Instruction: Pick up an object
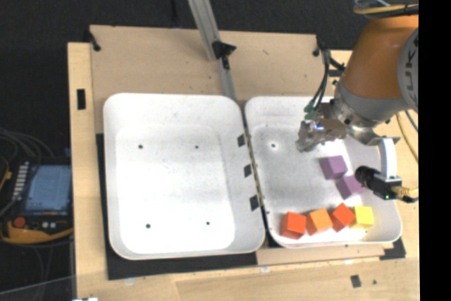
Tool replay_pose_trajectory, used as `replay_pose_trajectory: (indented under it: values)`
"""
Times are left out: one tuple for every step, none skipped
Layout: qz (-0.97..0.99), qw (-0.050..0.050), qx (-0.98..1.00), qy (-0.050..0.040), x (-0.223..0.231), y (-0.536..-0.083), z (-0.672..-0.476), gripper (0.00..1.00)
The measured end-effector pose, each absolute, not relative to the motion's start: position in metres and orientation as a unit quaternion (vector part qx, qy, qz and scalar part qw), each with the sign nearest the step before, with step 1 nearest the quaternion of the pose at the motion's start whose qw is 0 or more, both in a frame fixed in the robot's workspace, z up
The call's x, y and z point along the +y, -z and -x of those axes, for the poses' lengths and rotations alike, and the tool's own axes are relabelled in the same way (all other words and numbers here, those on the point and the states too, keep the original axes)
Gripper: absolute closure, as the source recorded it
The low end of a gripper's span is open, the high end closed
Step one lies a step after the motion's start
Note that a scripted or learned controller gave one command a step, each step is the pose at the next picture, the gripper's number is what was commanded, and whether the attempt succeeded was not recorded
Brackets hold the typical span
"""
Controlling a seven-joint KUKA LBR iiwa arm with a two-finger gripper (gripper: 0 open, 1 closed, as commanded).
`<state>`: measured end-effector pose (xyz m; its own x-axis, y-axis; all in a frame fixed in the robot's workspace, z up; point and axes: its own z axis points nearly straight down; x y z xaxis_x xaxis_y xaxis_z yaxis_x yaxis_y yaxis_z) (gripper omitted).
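Lying in the right bin, two purple blocks sit just below the gripper, apart from it. Along the bin's near wall runs a row: red block, orange block, red-orange block, yellow block. Whether the gripper is wide or narrow cannot be told. Beside it lies the left bin.

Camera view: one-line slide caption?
Gripper hovers over the right bin above purple blocks and an orange-to-yellow row.
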<state>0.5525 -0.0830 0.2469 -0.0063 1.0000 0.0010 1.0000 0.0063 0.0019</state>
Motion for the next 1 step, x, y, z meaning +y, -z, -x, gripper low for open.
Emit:
replay_pose_trajectory:
  values:
    - [-0.705,0.000,0.709,-0.0002,-0.0386,-0.2374,-0.5327,1.00]
